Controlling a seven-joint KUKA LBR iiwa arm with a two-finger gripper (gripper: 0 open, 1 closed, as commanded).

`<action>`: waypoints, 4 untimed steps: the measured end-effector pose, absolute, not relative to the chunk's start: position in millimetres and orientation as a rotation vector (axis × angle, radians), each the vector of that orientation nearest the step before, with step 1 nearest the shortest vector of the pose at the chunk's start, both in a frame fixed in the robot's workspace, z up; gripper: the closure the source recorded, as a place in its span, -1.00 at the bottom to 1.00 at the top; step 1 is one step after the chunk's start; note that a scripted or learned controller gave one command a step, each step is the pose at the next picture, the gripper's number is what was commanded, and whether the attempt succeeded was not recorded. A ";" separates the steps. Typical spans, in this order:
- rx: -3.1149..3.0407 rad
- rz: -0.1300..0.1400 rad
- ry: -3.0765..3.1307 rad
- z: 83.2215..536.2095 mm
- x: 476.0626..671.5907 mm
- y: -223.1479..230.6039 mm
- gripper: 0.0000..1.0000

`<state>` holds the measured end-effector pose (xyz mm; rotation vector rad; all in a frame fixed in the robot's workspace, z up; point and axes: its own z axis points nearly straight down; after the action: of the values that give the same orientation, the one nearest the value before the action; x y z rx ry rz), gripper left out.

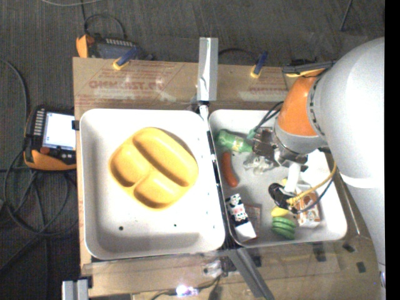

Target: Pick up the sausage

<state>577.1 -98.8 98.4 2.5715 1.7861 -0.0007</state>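
Over the table [144, 83] from the overhead camera, and there are two white bins sitting side by side. The left bin [100, 224] holds one thing, a yellow divided plate [154, 167], lying roughly in its middle, a little toward the far edge.

All the action is in the right bin [257, 189]. There is the sausage [230, 169], reddish-orange, lying flat close to the bin's left wall, running lengthwise along that wall, about halfway between the far and near edges. Nothing is touching it. Just beyond it, toward the bin's far-left corner, a green bottle [232, 143] lies on its side.

The arm [300, 114] comes in over the right edge, orange band showing, and the claw [259, 160] sits low in the middle of the bin, just beside the sausage on its right, and apart from it. It is close to the end of the bottle too. Whether the claw is spread or closed cannot be told from this angle, and nothing can be seen in its hold.

Along the near edge, a black-and-white patterned carton [239, 214] lies by the near-left corner. To its right sits a green ridged object [283, 225], and just beside that a small printed packet [310, 214].

Off the table's left edge, a handheld device with a lit screen [53, 136] rests on the floor.
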 end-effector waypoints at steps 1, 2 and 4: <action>2.856 0.027 1.284 92.0 530.0 -99.5 1.00; 2.698 -0.007 1.615 182.3 486.0 -82.6 1.00; 2.869 -0.011 1.282 181.8 482.2 89.4 1.00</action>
<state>482.2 89.4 181.8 2.8691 1.2819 -0.0115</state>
